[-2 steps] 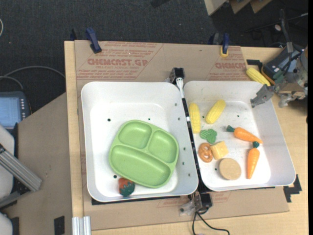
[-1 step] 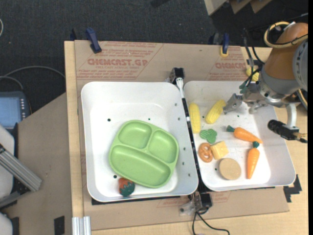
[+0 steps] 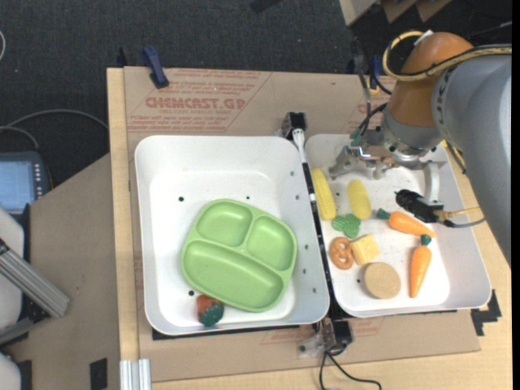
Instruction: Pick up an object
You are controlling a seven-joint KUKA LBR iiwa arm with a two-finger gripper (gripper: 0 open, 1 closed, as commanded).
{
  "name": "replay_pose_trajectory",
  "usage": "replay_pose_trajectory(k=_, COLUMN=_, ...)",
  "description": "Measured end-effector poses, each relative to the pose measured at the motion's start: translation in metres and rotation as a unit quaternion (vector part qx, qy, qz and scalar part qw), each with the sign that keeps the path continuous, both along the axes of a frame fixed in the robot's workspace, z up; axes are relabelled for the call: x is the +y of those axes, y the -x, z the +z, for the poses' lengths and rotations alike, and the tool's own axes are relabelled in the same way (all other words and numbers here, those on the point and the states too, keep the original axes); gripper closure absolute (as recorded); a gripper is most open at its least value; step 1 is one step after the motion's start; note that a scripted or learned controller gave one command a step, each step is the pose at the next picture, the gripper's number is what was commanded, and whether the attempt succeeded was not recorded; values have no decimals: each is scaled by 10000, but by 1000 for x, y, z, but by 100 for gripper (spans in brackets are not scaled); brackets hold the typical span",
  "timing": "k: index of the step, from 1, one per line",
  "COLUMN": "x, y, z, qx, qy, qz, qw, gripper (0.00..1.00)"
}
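Corn (image 3: 358, 198) below end effector (image 3: 375, 158), arm bent over.

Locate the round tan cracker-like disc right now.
In the camera view, the round tan disc lies in the right-hand white bin near its front edge, just below the yellow cheese block and left of the lower orange carrot.

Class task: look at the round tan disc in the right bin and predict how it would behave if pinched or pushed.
The disc lies flat, so it would probably slide rather than roll. Its low profile likely leaves little edge to pinch. It sits close to a carrot and a yellow block, so a push may well nudge them too.
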State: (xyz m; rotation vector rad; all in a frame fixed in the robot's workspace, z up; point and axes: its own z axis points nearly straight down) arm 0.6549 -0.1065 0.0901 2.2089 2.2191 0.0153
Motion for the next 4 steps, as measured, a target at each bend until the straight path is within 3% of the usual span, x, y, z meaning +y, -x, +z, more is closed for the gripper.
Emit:
replay_pose_trajectory(k=1, x=6, y=44, z=-5, qx=78, qy=7, qz=-36, qw=10000, gripper=0)
replay_pose_trajectory(k=2, x=10, y=27, z=216, qx=-37, qy=17, qz=-12, qw=10000, gripper=0)
replay_pose_trajectory(k=3, x=-115, y=36, z=26, qx=123, qy=1, qz=-71, qw=9999, gripper=0)
replay_pose_trajectory(k=4, x=-69, y=-14, z=32, qx=42, qy=8, qz=1, qw=10000, gripper=0)
